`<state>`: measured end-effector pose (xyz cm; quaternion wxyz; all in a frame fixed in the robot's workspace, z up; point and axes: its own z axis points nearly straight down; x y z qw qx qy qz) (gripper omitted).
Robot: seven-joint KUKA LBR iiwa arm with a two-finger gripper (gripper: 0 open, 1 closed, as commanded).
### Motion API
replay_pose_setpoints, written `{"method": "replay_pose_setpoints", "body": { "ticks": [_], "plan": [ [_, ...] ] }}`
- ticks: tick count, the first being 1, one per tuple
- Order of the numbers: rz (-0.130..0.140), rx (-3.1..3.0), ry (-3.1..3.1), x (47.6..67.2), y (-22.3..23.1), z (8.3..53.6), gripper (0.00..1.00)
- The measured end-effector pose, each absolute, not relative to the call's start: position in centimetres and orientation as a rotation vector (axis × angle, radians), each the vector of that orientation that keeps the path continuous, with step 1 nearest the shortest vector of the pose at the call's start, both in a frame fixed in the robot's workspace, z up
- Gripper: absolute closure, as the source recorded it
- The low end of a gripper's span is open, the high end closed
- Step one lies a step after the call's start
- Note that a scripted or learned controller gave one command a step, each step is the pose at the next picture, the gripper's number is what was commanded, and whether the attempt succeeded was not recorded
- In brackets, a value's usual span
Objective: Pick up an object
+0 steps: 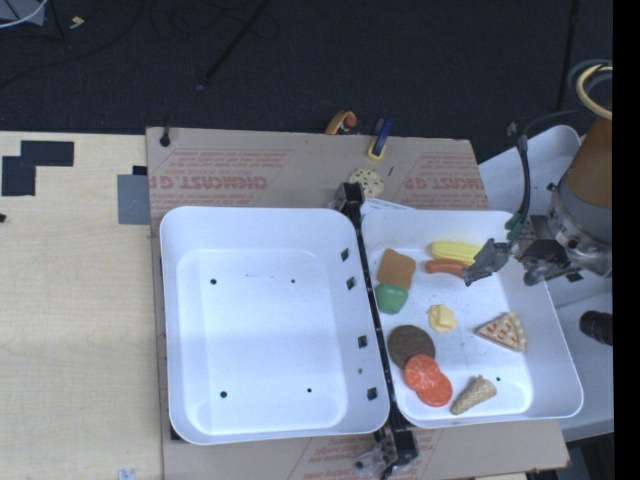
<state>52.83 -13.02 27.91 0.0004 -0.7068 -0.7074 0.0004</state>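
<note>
camera view: two shallow white bins sit side by side on a brown cardboard sheet [300, 173] atop the desk [70, 308]. the left bin [190, 268] takes up the centre of the frame. the right bin [555, 368] holds all the toy food: a yellow banana [455, 250] and a red sausage [445, 266] near its upper middle, a tan bread slice [396, 267] with a green piece [391, 298] just below it at the bin's left side, a small yellow lump [441, 318] in the middle, a pizza slice [503, 332] toward the right, a dark brown patty [411, 345] touching a red tomato slice [429, 380] at lower left, and an ice cream cone [473, 395] near the bottom edge. a cookie [366, 182] lies on the cardboard above the bins. the arm comes in at the right of the frame, and the gripper [510, 258] hangs over the bin's upper right, just beside the banana and sausage. its dark fingers [486, 262] appear spread apart, with nothing between them.
</note>
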Motion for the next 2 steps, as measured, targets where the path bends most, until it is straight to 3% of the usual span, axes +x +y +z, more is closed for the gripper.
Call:
{"method": "replay_pose_setpoints", "body": {
  "ticks": [1, 2],
  "plan": [
    [0.011, -2.219, -2.213, 54.4, -18.1, 20.1, 0.00],
    [0.008, -2.208, -2.217, 56.7, -12.0, 8.7, 0.00]
  ]
}}
